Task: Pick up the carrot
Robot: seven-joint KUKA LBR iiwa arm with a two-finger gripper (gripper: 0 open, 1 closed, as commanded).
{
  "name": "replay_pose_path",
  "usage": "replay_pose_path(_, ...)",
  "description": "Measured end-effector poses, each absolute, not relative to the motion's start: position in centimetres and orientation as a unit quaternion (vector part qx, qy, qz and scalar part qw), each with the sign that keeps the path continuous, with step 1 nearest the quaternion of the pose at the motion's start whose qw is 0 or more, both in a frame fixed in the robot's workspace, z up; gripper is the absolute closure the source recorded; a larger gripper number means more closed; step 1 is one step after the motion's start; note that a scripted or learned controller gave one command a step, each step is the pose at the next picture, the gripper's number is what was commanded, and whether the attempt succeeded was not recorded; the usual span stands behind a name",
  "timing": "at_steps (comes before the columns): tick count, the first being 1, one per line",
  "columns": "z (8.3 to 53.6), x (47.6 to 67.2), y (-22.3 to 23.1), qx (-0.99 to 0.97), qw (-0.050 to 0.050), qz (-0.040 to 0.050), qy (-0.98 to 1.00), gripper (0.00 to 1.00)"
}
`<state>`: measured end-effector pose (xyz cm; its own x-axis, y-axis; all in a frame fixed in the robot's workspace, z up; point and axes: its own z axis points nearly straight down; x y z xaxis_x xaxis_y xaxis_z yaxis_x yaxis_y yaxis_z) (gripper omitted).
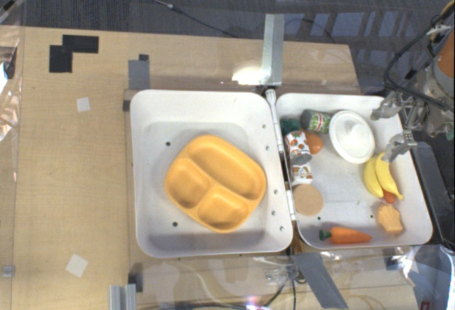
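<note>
Down at the near edge of the right bin (419, 227), the carrot (346, 235) lies flat on the smooth white floor, a tapered orange body with a small green top pointing left toward the divider. It rests apart from its neighbours: a round tan disc (308, 199) sits up and to its left, and a rough, pale-orange lump (389, 219) like a piece of bread lies just to its right. Above that lump, a pair of glossy yellow bananas (380, 175) curve along the bin's right side, with a small red-orange bit at their lower tip. A round white bowl (352, 135) lies further up, beside a dark green can (316, 120) lying on its side, and two small printed cans (299, 156) run in a line down the divider. The left bin (146, 180) is a shallow, rounded white tray bearing a matte yellow plate (215, 182) with three moulded compartments, set at a tilt to the bin's walls. The pincer (398, 127), made of grey metal parts with dark cables above it, hangs over the right bin's upper right corner, well apart from the carrot; whether its fingers are spread or pressed together I cannot tell. The bench (71, 180) is pale wood-coloured board with black tape marks near its far left.
</note>
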<state>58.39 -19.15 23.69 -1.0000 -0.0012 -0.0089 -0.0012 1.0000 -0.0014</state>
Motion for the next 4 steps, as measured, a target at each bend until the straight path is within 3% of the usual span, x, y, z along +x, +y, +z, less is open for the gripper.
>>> replay_pose_path(1, 9.5, 49.8, -19.8, -0.117, 0.001, 0.0004, 0.993, 0.0)
replay_pose_path(2, 12.2, 50.4, -18.0, -0.353, 0.005, -0.0024, 0.935, 0.0)
replay_pose_path(3, 9.0, 50.8, -14.2, -0.345, 0.006, -0.0035, 0.939, 0.0)
replay_pose_path(4, 9.0, 50.8, -14.3, -0.345, 0.006, -0.0034, 0.939, 0.0)
